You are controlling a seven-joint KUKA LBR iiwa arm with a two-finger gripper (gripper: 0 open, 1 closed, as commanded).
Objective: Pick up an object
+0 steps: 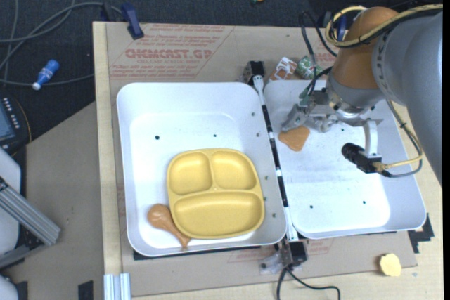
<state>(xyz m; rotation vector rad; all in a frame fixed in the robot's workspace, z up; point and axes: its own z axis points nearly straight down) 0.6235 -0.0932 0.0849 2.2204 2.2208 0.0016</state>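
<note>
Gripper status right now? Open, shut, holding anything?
Gripper: down in the right bin, right at the orange piece; open or shut cannot be told, and no grasp can be confirmed.

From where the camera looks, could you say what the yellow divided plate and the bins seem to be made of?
Yellow divided plate: likely moulded plastic, with a smooth, soft sheen and rounded compartment walls. Left bin and right bin: probably thin white plastic, with faintly glossy, rounded rims.

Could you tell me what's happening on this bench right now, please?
The KUKA arm's gripper is down in the right bin, right at a small orange-brown food piece near the bin's left wall; whether it is gripped is unclear. In the left bin lie a yellow divided plate and a toy drumstick.
</note>
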